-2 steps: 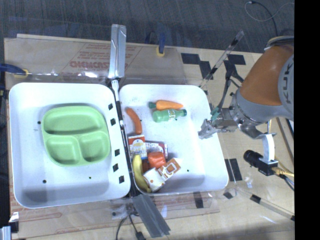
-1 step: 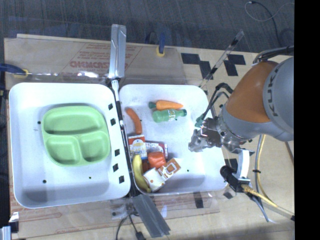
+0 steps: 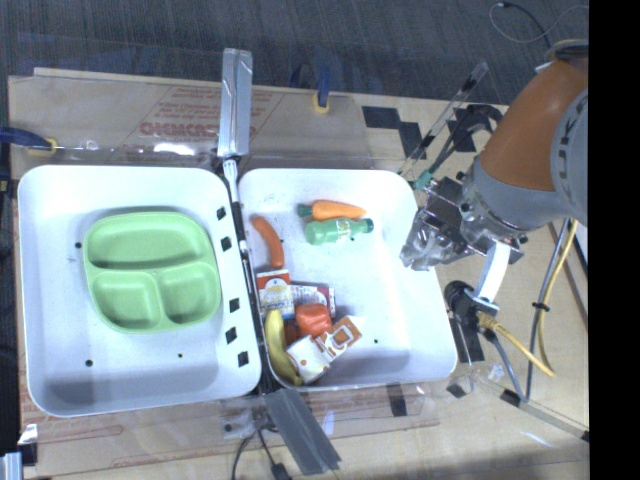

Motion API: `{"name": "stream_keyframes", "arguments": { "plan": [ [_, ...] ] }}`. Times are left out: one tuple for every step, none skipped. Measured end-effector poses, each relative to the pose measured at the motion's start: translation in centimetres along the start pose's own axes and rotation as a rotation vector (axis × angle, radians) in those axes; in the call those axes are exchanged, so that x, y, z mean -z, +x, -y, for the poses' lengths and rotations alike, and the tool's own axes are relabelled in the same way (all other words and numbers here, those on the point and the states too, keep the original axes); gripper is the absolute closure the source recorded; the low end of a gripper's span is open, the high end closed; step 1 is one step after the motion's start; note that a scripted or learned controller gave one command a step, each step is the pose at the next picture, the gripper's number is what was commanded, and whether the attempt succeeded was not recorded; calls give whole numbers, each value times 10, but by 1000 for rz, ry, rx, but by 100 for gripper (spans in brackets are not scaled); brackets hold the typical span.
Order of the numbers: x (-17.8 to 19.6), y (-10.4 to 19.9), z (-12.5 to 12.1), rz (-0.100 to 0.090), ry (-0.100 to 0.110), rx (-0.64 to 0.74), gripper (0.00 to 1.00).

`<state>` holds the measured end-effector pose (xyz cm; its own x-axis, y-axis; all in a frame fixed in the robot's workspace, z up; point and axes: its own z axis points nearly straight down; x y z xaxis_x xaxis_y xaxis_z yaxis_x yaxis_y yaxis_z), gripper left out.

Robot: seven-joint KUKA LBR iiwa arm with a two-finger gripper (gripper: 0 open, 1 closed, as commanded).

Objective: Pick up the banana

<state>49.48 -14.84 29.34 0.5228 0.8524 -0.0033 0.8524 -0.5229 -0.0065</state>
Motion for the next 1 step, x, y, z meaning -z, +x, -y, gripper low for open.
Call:
{"name": "stream_keyframes", "arguments": {
  "plan": [
    [20, 44, 13, 2, 1, -118, 100]
  ]
}}
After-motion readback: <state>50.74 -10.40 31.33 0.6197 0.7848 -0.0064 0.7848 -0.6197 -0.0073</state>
